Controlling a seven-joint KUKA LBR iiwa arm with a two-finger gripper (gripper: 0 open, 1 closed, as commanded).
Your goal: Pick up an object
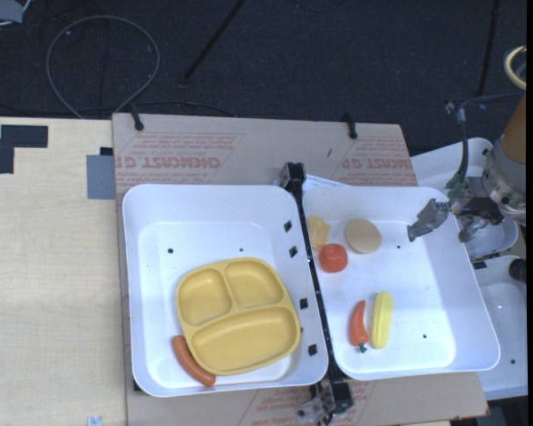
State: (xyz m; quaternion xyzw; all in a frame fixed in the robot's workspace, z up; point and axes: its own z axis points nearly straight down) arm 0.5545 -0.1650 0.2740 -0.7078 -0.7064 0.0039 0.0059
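- Orange sausage [192,362] by the left bin's [151,216] near edge, touching a yellow tray [238,316].
- Gripper [444,220] at the right bin's [462,318] far right corner, fingers spread, grasping nothing.

In the right bin [444,327], a red tomato [333,257] is seen beside a pale yellow piece [318,232] and a tan round disc [362,236]. Nearer the front, a yellow corn cob [381,319] is laid lengthwise, touching a red-orange chili pepper [359,323].

A pale wooden bench [44,264] fills the left of the frame, bearing a cardboard sheet [249,149] under two white bins [151,211].
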